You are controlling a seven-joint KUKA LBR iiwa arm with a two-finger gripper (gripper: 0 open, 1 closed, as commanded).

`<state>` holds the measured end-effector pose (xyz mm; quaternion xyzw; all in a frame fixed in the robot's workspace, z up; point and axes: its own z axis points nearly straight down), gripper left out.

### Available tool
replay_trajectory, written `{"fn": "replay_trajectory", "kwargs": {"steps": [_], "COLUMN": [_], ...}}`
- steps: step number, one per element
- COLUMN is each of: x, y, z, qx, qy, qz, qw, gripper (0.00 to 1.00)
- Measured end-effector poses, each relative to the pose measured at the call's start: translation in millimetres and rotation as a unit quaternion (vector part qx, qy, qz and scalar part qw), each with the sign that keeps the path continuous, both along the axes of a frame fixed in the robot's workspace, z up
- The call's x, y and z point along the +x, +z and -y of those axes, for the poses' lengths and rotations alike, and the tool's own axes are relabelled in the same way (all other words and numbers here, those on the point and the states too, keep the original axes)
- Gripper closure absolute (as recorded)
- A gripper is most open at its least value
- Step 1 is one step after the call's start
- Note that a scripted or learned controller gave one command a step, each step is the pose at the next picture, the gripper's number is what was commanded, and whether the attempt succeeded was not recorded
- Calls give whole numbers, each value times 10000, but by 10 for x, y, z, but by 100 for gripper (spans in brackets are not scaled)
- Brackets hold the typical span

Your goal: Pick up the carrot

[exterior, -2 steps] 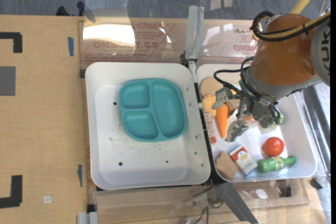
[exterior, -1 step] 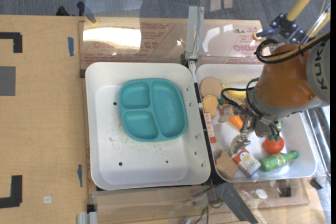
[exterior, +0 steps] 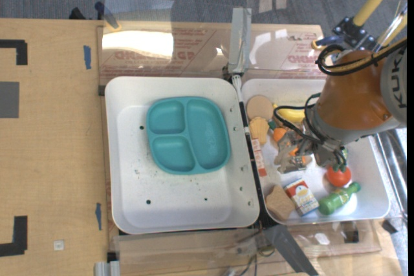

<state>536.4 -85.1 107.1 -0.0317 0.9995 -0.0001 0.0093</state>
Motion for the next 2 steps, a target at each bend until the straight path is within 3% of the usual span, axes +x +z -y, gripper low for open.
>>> {"fn": "replay_trajectory", "kwargs": {"steps": [1,2], "x": [-341,-449], "y": [799,1353], "z": [-619,-580], "qx": [-3,-1], "qy": [733,41], "qz": [-40,-37], "qw": [9973,10000], "gripper": [100,100]}}
